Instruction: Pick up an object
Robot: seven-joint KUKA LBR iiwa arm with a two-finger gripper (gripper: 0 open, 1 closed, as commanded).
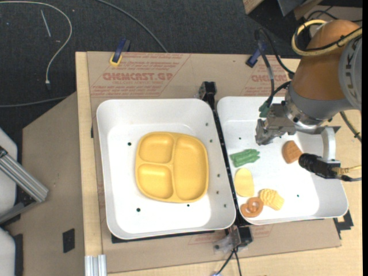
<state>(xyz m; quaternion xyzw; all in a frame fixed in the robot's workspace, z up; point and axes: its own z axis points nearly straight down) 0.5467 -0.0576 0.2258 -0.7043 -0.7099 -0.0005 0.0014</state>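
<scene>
The right bin [322,203] holds several toy foods. A green piece [245,156] lies near its left wall, with a pale yellow oval piece [244,182] just below it. An orange pretzel [251,207] and a yellow ridged piece [271,198] sit near the front. An orange-brown piece [291,152] rests toward the right. My gripper [265,133] hangs over the bin's upper middle, above and right of the green piece, nothing visibly between its fingers.
The left bin [115,154] carries a yellow divided plate [172,167] in its middle. Black clamps [207,89] sit between the bins at the back. Blue clips [119,51] pin the cardboard base. The arm covers the right bin's far right part.
</scene>
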